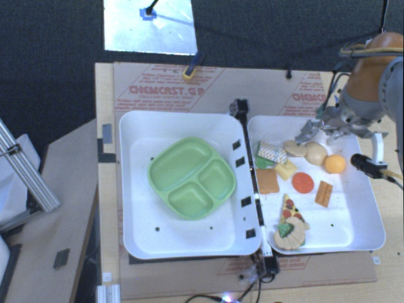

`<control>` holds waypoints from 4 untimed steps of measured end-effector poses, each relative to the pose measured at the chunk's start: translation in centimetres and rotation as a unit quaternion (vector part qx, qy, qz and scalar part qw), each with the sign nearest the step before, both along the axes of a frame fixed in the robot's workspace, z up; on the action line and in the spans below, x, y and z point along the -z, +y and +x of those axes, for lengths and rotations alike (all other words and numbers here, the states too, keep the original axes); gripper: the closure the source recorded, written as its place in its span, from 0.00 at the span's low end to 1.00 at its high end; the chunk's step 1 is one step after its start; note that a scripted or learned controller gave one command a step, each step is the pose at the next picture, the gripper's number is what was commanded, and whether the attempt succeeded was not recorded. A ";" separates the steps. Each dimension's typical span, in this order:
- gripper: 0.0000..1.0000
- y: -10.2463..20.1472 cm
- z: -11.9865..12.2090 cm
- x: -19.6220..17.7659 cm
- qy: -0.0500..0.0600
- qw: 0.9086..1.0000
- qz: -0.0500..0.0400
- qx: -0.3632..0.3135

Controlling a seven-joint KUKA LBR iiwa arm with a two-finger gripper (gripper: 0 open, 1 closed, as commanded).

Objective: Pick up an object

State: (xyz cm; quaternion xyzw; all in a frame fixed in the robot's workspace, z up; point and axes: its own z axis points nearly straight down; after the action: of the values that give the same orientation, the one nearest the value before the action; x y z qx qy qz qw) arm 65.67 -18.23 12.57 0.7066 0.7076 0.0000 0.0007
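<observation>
- Bench surface (76, 169) of pale wood runs along the near and left side, bearing two shallow white bins side by side on a brown printed sheet (165, 88).
- Nearest in the right bin (366, 226), at its front left corner, a pizza slice toy (291, 210) points away from the viewer, and its crust end rests on a round tan piece (289, 238) with something green on top.
- A little farther back lie a brown square like toast (267, 181), a red disc (303, 182) and a small orange-brown bar (324, 193), each apart from the others.
- Beyond those sit a pale yellow block (286, 170), a green piece (264, 163) against the bin's left wall, a patterned white packet (272, 151), two beige rounded pieces (307, 150) touching each other, and an orange ball (335, 163) just to their right.
- The left bin (136, 232) holds a light green divided plate (192, 177) with three compartments, set at a slant.
- A black hinged strip (247, 169) runs between the two bins.
- The gripper (308, 133) hangs at the far side of the right bin, just above and behind the beige pieces; whether its fingers are apart or together cannot be told, and nothing is seen between them.
- The grey arm (372, 100) with its orange band enters from the right.
- Farthest back, a shiny square panel (150, 17) lies on dark carpet (50, 43).
</observation>
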 end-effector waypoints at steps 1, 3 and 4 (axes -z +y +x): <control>0.00 0.0 0.3 3.8 -0.004 1.000 -0.002 -0.002; 1.00 0.8 0.7 -2.3 -0.002 1.000 0.000 -0.002; 1.00 0.4 0.5 -8.4 -0.001 1.000 0.000 0.000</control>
State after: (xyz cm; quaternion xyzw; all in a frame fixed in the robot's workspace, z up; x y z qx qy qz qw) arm 66.12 -17.84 20.98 0.7064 0.7079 0.0011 0.0015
